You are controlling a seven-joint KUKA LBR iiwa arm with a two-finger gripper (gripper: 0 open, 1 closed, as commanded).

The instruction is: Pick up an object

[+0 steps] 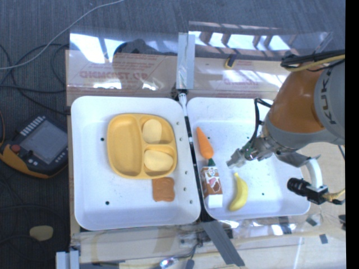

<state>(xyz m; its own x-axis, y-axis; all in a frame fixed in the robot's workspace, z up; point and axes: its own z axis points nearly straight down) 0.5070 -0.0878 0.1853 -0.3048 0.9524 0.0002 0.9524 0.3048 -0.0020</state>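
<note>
Pincer [234, 160] hangs right of centre over the right bin [263, 108], just above the banana [239, 193]; spread or pressed together, can't tell.

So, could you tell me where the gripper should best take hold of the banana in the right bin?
Probably across the middle of the banana, coming straight down. It lies flat, curving lengthwise, with bare bin floor to its right and the carton a little off its left.
</note>
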